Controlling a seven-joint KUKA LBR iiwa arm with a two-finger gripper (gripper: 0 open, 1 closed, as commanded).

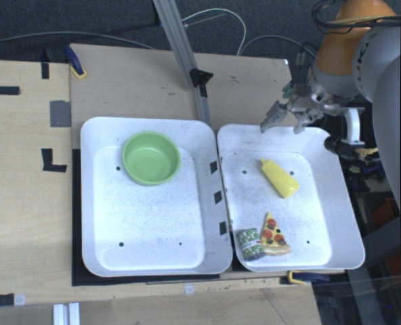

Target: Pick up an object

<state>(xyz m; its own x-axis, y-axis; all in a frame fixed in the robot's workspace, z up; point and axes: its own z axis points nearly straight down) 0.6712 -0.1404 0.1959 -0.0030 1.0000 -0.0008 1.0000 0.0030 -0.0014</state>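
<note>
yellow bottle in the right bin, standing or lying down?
Lying down. The yellow bottle rests on its side on the floor of the right bin, its capped tip pointing toward the bin's upper left, apart from the gripper.

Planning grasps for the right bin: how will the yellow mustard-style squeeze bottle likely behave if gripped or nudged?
The yellow squeeze bottle lies on its side with a rounded body, so a sideways nudge would probably roll it. It looks like smooth plastic, likely slippery and light. The gripper, open above the right white bin, should probably close across its width.
</note>
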